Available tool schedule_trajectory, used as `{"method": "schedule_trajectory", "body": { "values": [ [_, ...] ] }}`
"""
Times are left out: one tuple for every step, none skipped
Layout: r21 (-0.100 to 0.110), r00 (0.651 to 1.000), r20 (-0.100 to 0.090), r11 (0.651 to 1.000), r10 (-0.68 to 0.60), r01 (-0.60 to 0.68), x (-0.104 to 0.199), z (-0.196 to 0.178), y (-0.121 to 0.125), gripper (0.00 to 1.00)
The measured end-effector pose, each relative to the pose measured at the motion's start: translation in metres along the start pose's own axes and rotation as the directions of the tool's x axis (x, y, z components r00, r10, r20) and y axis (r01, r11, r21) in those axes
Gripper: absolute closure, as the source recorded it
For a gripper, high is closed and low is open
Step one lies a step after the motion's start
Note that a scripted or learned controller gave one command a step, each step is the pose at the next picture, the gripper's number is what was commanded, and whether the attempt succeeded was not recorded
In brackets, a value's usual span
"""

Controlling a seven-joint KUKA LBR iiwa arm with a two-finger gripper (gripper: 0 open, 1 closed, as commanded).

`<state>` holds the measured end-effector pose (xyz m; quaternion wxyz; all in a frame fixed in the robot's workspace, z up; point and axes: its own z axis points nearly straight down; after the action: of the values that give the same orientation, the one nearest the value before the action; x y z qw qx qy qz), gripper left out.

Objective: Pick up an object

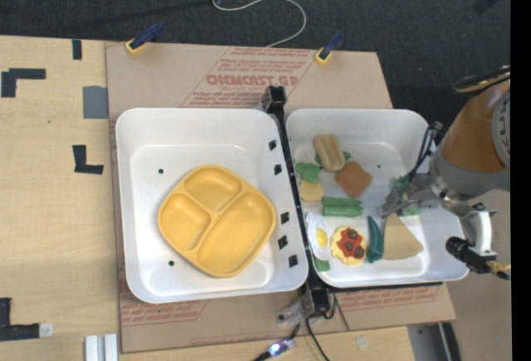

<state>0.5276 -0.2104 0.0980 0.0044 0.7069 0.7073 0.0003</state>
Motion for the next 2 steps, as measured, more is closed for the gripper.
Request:
{"method": "schedule_trajectory", "body": {
  "values": [
    [0.003, 1.0, -0.004, 1.0, -0.001, 0.001, 0.003, -0.063, 0.002, 1.0],
    [0.004, 1.0, -0.004, 1.0, -0.001, 0.001, 0.003, -0.106, 0.008, 1.0]
  ]
}}
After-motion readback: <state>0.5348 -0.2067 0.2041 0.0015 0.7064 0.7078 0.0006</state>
